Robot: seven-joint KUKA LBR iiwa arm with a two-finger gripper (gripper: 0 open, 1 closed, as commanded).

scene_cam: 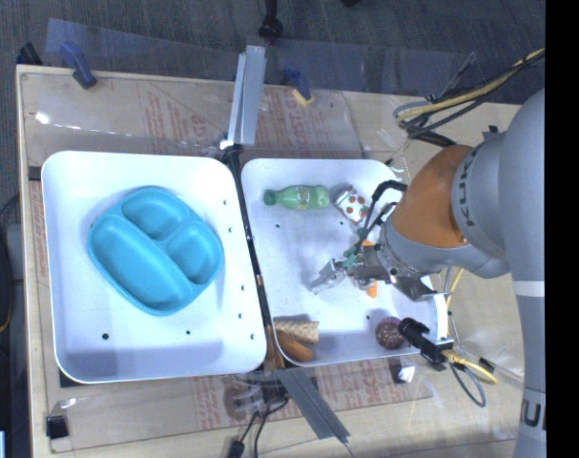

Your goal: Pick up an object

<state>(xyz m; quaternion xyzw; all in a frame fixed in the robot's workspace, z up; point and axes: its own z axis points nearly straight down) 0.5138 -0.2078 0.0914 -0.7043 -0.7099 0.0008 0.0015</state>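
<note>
Left bin (pixel 70 342): a shallow white tray holding a bright blue divided plate (pixel 155 247) with three compartments, lying near its middle.
Right bin (pixel 299 246): a white tray with objects scattered round its edges and bare floor at its centre.
Arm (pixel 480 203): grey with an orange band, reaching in from the right and covering the right bin's far side.
Obstructions: cables and the wrist hang over the bin's right rim; a small red-and-white patterned object (pixel 350 202) sits just beside the wrist.
Gripper (pixel 323 277): low over the right bin's middle, silvery fingers pointing left; how far apart they are I cannot tell, and nothing shows between them.
Green bottle (pixel 297 197): lying on its side near the bin's far wall, translucent green, apart from the gripper.
Brown pastry-like item (pixel 297 339): against the near-left corner.
Dark round object (pixel 389 332): near the near-right corner, beside the arm's black fittings.
</note>
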